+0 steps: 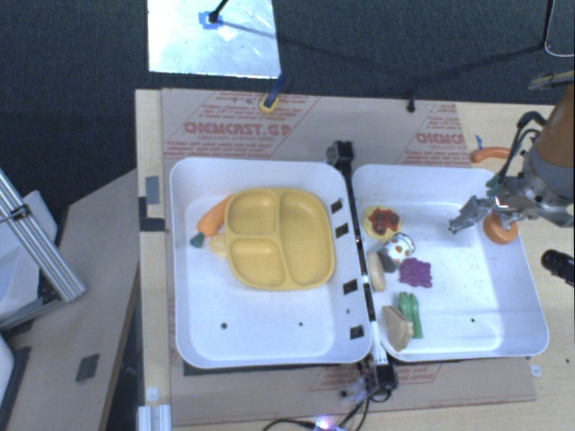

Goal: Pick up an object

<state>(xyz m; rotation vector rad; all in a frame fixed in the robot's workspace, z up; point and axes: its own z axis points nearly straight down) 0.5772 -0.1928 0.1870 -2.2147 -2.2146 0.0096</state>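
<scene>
Purple grapes [415, 272]: knobbly plastic | yellow tray [274, 239]: smooth, three-compartment

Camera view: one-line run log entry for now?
end effector: over right bin, nothing visibly held | toys: left side of bin | yellow tray: left bin

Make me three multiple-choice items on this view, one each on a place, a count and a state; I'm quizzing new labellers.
1. Where is the carrot?
A. left bin, beside the yellow tray
B. right bin
C. on the floor

2. How many compartments has the tray?
A. two
B. three
C. five

3. The gripper is
A. over the left bin
B. over the right bin, away from the toys
C. on the tray

A: it touches the tray's left edge. B: three hollows show. B: it hangs above bare bin floor.
</scene>
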